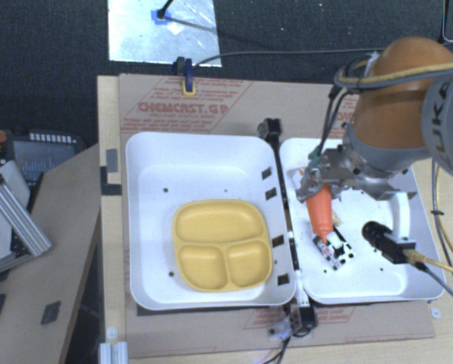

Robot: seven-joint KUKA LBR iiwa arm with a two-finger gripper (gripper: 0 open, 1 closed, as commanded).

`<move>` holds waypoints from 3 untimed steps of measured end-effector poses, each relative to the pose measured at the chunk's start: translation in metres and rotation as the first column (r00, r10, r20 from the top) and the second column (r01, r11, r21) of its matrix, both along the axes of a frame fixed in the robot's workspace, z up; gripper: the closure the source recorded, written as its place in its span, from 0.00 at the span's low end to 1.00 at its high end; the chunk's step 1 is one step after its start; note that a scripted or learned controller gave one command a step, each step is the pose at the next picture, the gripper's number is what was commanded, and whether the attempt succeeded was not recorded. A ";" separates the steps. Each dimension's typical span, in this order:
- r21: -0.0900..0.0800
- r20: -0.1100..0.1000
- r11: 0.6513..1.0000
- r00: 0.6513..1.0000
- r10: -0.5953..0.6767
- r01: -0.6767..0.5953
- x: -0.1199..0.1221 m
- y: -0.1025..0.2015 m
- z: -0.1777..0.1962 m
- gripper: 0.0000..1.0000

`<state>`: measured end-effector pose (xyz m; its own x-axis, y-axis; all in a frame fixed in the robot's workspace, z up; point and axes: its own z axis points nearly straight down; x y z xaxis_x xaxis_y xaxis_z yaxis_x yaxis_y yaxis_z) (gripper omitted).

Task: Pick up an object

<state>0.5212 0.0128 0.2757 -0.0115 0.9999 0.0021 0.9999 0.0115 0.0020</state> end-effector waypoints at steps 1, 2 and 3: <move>0.000 -0.002 1.000 1.000 -0.002 0.002 -0.002 0.047 -0.007 1.00; -0.001 -0.002 1.000 1.000 -0.003 0.003 -0.016 0.092 -0.023 1.00; -0.002 -0.001 1.000 1.000 -0.007 0.007 -0.015 0.090 -0.023 0.00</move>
